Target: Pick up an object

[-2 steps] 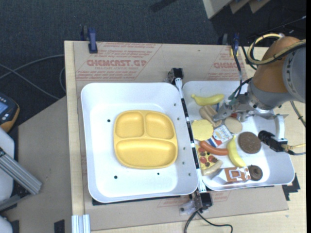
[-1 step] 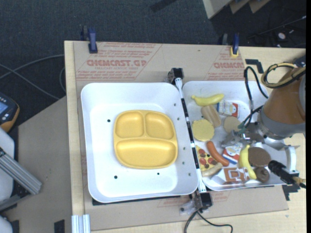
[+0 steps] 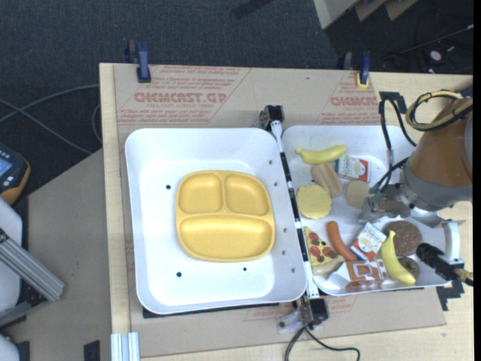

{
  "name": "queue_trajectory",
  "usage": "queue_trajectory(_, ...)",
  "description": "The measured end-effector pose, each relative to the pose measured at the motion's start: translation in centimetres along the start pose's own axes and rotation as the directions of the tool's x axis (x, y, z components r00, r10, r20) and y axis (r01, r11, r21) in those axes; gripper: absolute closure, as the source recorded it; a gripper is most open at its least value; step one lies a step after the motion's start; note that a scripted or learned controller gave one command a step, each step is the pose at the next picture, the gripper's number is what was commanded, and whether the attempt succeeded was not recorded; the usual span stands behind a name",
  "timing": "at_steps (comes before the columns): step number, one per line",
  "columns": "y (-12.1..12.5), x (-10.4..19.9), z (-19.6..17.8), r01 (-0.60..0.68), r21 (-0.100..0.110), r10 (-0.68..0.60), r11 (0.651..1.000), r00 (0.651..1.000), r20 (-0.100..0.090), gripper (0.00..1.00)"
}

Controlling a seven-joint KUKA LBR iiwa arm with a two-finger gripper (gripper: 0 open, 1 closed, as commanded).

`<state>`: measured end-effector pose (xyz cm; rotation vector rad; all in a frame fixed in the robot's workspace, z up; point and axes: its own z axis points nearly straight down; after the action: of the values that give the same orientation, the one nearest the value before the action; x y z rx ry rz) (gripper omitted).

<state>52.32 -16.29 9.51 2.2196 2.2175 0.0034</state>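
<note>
Counter (image 3: pixel 225 89): brown board sheet with red print, clamped at the far edge by two blue clamps (image 3: pixel 141 60), over dark carpet; cable trails off the near edge.

Near row, right bin (image 3: pixel 301 138): pizza slice toy (image 3: pixel 323 253), red sausage (image 3: pixel 342 241), small printed packet (image 3: pixel 370 239), banana (image 3: pixel 394 260) lying against a brown round piece (image 3: pixel 406 235). Items are crowded and touching.

Middle: jaws (image 3: pixel 373 205) low over the right bin, just beside a beige block (image 3: pixel 356 192); state of the jaws cannot be told, as the wrist covers them. Nothing seen held.

Left bin (image 3: pixel 143 201): yellow divided plate (image 3: pixel 225 216), centred, well apart from the toys.

Far row, right bin: yellow round disc (image 3: pixel 314 201), tan cylinder (image 3: pixel 326 177), second banana (image 3: pixel 322 154), white carton (image 3: pixel 353 168).

Judgement: task not yet done. The best target is likely the beige block or the packet, nearest the jaws. Come straight down on one item; crowding risks pinching two or nudging a neighbour. Lift slowly and check the hold.
</note>
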Motion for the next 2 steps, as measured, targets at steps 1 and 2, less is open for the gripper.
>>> queue_trajectory(1,-0.1,0.0,0.1,0.000,0.002,0.000,1.000,1.000,-0.001,0.00)
queue_trajectory(2,2.9,5.4,1.1,0.006,0.002,-0.006,1.000,1.000,0.000,0.00)
